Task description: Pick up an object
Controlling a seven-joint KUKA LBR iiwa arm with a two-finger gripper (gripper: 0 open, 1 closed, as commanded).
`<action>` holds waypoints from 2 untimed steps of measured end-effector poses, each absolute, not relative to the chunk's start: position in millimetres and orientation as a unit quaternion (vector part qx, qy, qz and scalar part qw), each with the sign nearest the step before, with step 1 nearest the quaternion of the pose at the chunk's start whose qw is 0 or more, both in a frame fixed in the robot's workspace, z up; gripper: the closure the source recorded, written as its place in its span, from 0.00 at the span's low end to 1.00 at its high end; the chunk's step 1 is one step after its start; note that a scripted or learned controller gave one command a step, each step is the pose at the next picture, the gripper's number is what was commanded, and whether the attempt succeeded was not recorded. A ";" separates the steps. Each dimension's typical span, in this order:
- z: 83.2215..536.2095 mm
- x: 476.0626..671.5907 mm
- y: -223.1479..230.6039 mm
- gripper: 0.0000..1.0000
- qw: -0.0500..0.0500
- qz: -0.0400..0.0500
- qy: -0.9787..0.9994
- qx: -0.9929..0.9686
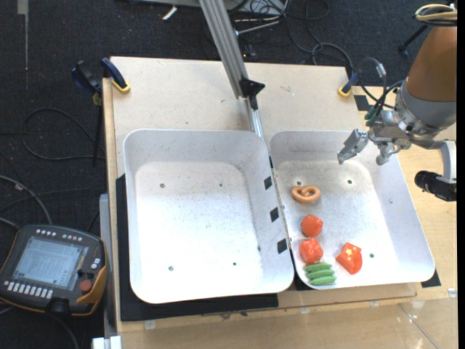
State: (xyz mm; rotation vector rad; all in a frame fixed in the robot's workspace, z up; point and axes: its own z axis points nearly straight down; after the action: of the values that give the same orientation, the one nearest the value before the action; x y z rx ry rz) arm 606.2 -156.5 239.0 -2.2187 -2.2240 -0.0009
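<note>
- In the right bin (396, 217), toward its left and near side, sit five small objects, all loose on the white floor.
- Pretzel-shaped piece (306, 193): tan and orange, lying flat, farthest back of the group, close to the divider between the bins.
- Round red piece (312, 225): just in front of the pretzel, apart from it.
- Second red piece (311, 251): directly in front of the first, nearly touching the green piece below it.
- Green ridged piece (320, 273): lies at the front rim of the bin, touching or almost touching the red one behind it.
- Orange-red chunk (349, 258): off to the right of the green and red pair, standing clear of them.
- Gripper (368, 150): hangs over the back right part of the same bin, well apart from all five objects. The two fingers are spread wide, one angled down to the left, the other to the right; nothing sits between them.
- Arm (429, 86): enters from the right edge, orange band above grey wrist, wrist tilted so the gripper points down and leftward into the bin. Cables loop around the wrist.
- Left bin (192, 209): white, shallow, shares its right edge with the other bin.
- Bench (182, 93): pale board under both bins, yellow-tipped clamps at its back corners.
- Teach pendant (51, 266): on the dark floor at lower left, screen lit.
</note>
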 end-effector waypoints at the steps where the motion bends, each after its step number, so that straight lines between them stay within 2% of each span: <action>1: 239.0 606.2 -156.5 0.00 0.000 0.000 -0.708 -0.706; 2: 175.4 601.0 -156.2 0.00 0.003 0.002 -0.707 -0.707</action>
State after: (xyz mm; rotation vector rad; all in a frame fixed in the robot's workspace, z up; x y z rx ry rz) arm 601.0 -156.2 175.4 -2.2182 -2.2174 0.0065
